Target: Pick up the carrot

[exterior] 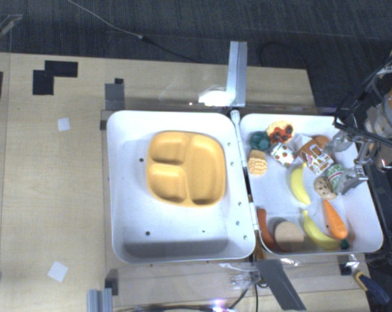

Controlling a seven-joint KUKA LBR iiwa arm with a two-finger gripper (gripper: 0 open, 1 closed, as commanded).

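1. The carrot [335, 220] lies in the right bin [368, 203], close to that bin's near right corner, pointing slantwise with its thick end toward the middle and its tip toward the corner.
2. Just beside it, toward the near edge, curves a yellow banana [319, 232]; a second banana [300, 184] lies further in, and a round cookie [323, 187] sits just beyond the carrot's thick end.
3. My hand [355, 164] hovers at the right bin's right edge, beyond the carrot and above the clutter of small packets there. I cannot tell whether it is apart or together; wires and brackets blur its outline.
4. Nothing sits between my fingers that I can make out, and the carrot rests on the bin floor, so I judge the pick as not yet done.
5. What is left: come down over the carrot, close on it, and lift it clear.
6. The left bin [127, 174] bears a yellow divided tray [186, 168], which plays no part here.
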